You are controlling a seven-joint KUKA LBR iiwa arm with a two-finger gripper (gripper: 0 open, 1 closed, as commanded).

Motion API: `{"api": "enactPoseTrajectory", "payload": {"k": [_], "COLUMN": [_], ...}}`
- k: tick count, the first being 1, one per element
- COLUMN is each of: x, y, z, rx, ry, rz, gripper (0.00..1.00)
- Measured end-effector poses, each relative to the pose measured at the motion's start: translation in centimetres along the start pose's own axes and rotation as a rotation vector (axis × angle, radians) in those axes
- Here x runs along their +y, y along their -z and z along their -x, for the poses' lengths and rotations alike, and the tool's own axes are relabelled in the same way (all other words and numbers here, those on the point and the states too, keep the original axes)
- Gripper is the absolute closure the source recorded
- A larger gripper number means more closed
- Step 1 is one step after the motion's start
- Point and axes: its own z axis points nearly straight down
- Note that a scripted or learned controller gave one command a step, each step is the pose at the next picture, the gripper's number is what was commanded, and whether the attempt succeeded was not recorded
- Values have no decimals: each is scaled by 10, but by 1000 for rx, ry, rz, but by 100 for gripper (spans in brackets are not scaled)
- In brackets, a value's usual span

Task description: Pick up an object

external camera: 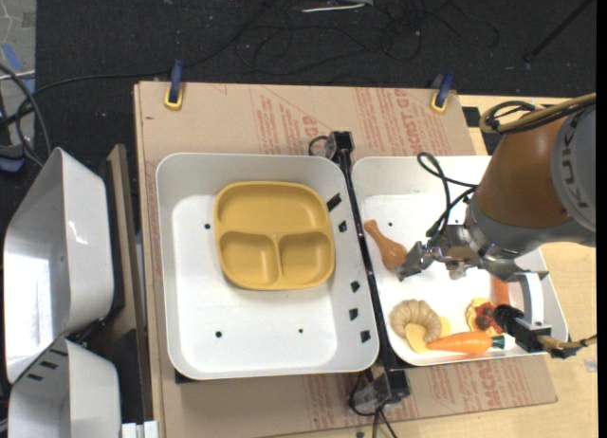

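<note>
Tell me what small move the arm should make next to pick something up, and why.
Probably lower the gripper a little onto the brown drumstick-shaped toy: it hovers right beside that toy in the right bin, nearer than the carrot.

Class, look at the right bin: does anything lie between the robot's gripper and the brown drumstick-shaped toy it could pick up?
Nothing visible does. The gripper hovers just right of the brown drumstick-shaped toy in the right white bin. The croissant toy and orange carrot toy lie nearer the camera.
</note>
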Motion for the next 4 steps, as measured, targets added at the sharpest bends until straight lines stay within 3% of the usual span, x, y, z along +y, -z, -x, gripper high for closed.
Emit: {"api": "enactPoseTrajectory", "payload": {"k": [1, 2, 4], "x": [7, 8, 5], "y": [-60, -48, 76], "z": [-1, -1, 2], "rx": [0, 0, -2], "ry": [0, -1, 6], "rz": [1, 4, 10], "gripper": [0, 100, 100]}}
